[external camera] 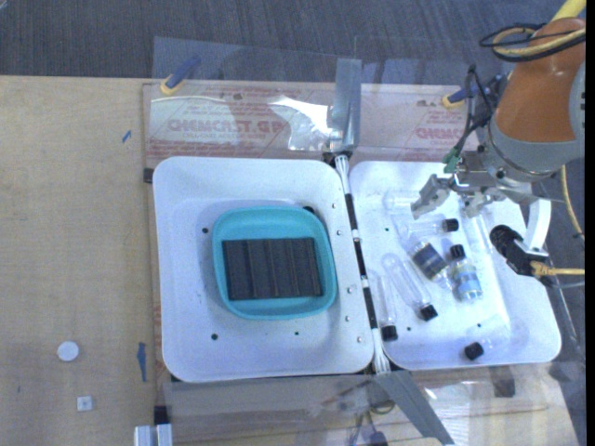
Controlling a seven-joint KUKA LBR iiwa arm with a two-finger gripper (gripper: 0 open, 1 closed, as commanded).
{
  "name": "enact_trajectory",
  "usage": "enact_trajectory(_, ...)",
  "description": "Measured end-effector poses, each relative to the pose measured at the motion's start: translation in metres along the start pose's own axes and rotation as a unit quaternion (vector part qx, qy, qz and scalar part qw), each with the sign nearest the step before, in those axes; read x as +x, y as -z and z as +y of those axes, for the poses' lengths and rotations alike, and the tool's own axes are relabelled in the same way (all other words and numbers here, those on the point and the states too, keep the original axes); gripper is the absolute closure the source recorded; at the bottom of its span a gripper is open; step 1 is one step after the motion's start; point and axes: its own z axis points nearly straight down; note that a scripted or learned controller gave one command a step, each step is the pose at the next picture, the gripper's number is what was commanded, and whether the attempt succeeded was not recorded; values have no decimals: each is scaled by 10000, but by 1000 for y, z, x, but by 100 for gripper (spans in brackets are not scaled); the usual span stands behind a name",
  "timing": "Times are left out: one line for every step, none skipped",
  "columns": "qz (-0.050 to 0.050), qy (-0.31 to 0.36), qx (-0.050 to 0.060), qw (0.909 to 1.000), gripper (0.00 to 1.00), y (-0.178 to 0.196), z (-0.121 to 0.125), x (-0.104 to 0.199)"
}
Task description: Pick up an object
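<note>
My gripper (pixel 453 203) hangs over the far part of the right bin (pixel 530 342), its grey fingers (pixel 429 196) spread open with nothing between them. Just below it a small black-capped vial (pixel 450 223) lies on the bin floor. Further toward the front lie a vial with a dark label (pixel 428 258), a vial with a blue label (pixel 468 282), a long clear tube (pixel 405 282) and a second clear tube (pixel 383 307) along the bin's left wall. A loose black cap (pixel 474 349) rests near the front edge.
The left bin (pixel 181 249) holds a teal tray (pixel 223 249) with a dark ribbed insert (pixel 272 269). A black and yellow cable fitting (pixel 509 244) hangs at the right bin's right rim. Taped plastic sheeting (pixel 242 124) lies behind both bins.
</note>
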Motion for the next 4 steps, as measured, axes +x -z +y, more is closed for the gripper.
enact_trajectory(-8, 191, -22, 9998, 0, -126, -14, -65)
enact_trajectory(-12, 176, -33, 9998, 100, -116, -14, -66)
enact_trajectory(-15, -343, -25, 9994, 100, -15, 77, -97)
enact_trajectory(-14, -342, -19, 9994, 0, -15, 77, -97)
